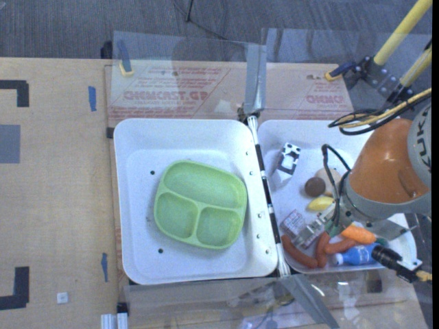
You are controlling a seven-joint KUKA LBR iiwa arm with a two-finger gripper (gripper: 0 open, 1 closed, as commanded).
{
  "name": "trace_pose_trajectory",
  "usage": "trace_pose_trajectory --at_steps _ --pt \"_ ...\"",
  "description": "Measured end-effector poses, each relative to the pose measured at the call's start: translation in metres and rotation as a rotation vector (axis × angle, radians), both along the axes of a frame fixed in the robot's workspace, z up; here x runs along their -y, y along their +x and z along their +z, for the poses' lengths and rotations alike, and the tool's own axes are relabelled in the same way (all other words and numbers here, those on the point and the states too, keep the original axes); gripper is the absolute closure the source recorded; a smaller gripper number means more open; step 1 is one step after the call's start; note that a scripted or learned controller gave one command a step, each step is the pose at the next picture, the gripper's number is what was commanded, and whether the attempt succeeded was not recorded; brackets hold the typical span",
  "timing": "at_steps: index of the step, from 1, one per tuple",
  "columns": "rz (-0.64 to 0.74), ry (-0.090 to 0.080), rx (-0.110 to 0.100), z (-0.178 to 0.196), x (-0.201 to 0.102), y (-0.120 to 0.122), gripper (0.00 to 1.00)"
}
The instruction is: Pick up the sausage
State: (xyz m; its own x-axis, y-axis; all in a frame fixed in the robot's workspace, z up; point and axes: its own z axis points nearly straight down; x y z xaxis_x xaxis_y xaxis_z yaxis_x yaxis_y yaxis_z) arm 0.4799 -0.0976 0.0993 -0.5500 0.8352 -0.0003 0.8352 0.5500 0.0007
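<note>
The sausage (300, 254) is a reddish-brown curved piece lying in the right bin (302, 137) near its front left corner. My gripper (306, 230) hangs low over the bin, just above and slightly behind the sausage, its tip close to the sausage's right end. The arm's orange band and grey wrist hide the part of the bin to the right of the gripper. I see nothing lifted off the bin floor.
Around the gripper lie an orange carrot (358, 235), a blue bottle (357, 256), a yellow banana (319, 203), a brown ball (315, 186) and a black-and-white toy (289, 160). The left bin (130, 149) holds a green divided plate (200, 204).
</note>
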Motion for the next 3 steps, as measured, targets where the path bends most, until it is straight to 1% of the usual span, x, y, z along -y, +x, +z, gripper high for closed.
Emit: trace_pose_trajectory --at_steps 1,2,3 --pt "0.221 -0.004 0.011 -0.0106 0.0059 0.0036 0.00" --pt "0.219 -0.003 0.012 -0.0018 0.0057 0.0034 1.00" --pt "0.219 -0.003 0.012 -0.0017 0.0057 0.0035 0.00"
